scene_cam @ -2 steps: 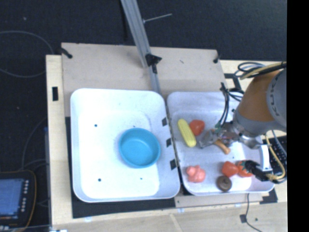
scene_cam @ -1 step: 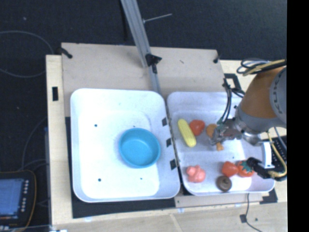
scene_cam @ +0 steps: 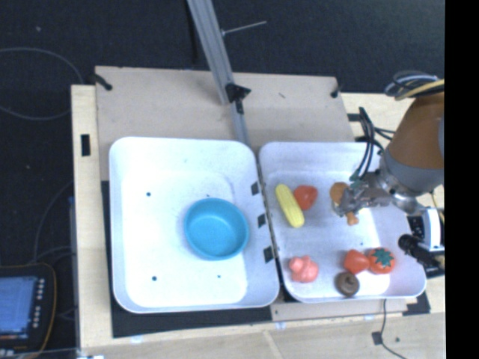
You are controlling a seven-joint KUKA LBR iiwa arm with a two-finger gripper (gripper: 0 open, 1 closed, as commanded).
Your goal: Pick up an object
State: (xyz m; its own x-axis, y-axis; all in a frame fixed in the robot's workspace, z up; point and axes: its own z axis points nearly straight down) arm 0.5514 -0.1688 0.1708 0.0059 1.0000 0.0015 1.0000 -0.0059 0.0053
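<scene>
Camera view shows the grey arm's gripper (scene_cam: 352,204) low in the right white bin (scene_cam: 322,155), right at a small orange-brown toy (scene_cam: 340,194), and I cannot tell if it is pinching that toy or just touching it. Close by lie a yellow banana-shaped toy (scene_cam: 290,205) and a red round toy (scene_cam: 305,197). If the gripper only has the toy's edge, I think the toy could slip out and roll away when the arm lifts.
</scene>
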